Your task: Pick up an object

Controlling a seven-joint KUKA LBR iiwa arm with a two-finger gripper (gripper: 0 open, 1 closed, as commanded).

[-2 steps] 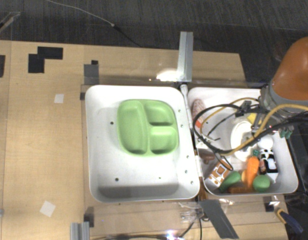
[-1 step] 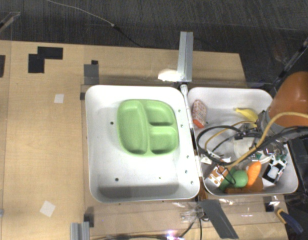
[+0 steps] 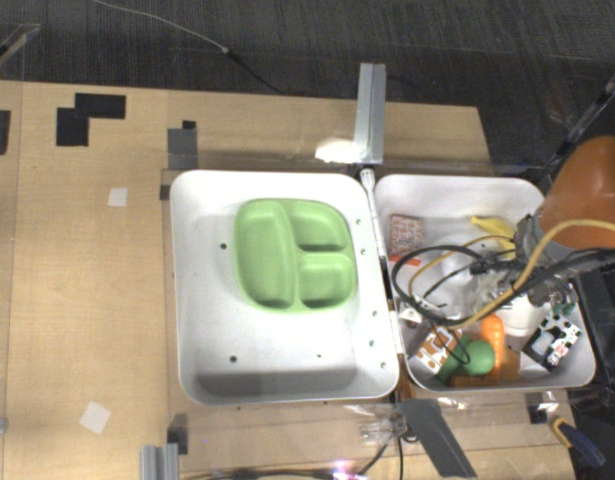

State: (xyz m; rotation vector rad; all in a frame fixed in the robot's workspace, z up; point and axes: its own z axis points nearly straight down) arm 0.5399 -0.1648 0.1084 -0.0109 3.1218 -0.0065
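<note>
So the gripper (image 3: 515, 298) is down inside the right bin (image 3: 457, 190), low over the clutter near the bin's right side. It's wrapped up in its own black and yellow cables (image 3: 437, 273), which loop out to the left across the middle of the bin. Honestly I can't tell how far open it is or whether it has hold of anything, the cables and the wrist cover that bit. The arm's orange band (image 3: 592, 183) sits above it at the right edge.

Stuff to grab is all in that same bin. Just below the gripper there's an orange object (image 3: 493, 332) touching a round green object (image 3: 476, 356), and a brown-and-white patterned box (image 3: 433, 349) sits just left of those, near the front left corner. A black-and-white item (image 3: 553, 344) lies near the front right corner. Toward the back there's a yellow piece (image 3: 493, 226) and, left of it, a small speckled packet (image 3: 406, 233) close to the divider.

The left bin (image 3: 202, 298) holds a light green divided tray (image 3: 287, 253), lying flat and well apart from the gripper. A metal post (image 3: 372, 113) stands behind where the two bins meet, and the wooden bench (image 3: 77, 298) has black tape shapes (image 3: 87, 116) at back left.
</note>
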